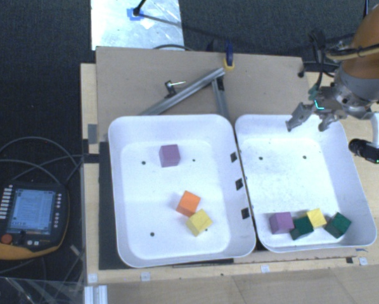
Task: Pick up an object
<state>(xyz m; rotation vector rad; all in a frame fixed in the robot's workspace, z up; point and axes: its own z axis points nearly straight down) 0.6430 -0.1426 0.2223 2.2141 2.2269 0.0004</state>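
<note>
My gripper [312,121] hovers over the far edge of the right bin [351,163], open, with nothing between its fingers. In that bin's near end lie a purple cube [281,221], a dark green block [301,227], a small yellow cube [316,217] and another green block [338,223]. The left bin [116,189] holds a purple cube [169,155] toward the back, and an orange cube [188,202] touching a yellow cube [199,221] near the middle.
A grey metal bar [183,92] lies slanted on the brown board behind the bins. A teach pendant [26,215] with cables sits on the floor at the left. Black clips [238,183] sit along the seam between the bins.
</note>
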